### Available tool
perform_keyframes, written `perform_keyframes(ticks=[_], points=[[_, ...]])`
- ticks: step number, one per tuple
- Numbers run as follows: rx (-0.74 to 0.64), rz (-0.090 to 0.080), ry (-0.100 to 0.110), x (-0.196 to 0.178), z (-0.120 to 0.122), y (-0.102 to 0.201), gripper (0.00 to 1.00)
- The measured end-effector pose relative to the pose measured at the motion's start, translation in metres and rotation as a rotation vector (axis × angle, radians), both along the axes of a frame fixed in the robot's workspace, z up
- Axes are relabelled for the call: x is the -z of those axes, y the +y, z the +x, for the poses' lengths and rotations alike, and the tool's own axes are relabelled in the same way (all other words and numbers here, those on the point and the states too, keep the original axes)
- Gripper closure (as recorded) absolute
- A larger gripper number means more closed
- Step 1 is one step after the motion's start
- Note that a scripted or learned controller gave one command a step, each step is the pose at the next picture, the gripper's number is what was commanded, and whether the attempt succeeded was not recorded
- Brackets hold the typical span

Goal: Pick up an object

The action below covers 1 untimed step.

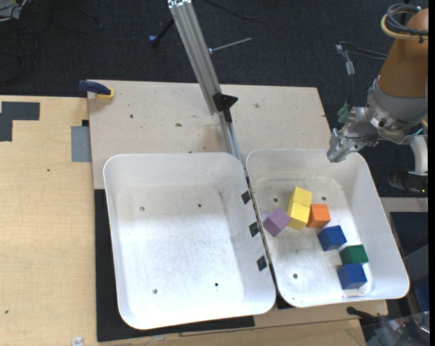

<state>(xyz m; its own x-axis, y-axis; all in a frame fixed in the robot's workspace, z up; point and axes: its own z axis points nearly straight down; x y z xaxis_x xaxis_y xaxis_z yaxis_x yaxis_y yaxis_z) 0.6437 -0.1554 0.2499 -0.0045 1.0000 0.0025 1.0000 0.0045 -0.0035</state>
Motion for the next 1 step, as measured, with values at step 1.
perform_keyframes(ticks=[1], points=[[0.0, 0.0, 0.0, -0.003, 0.0039, 0.0471, 1.0]])
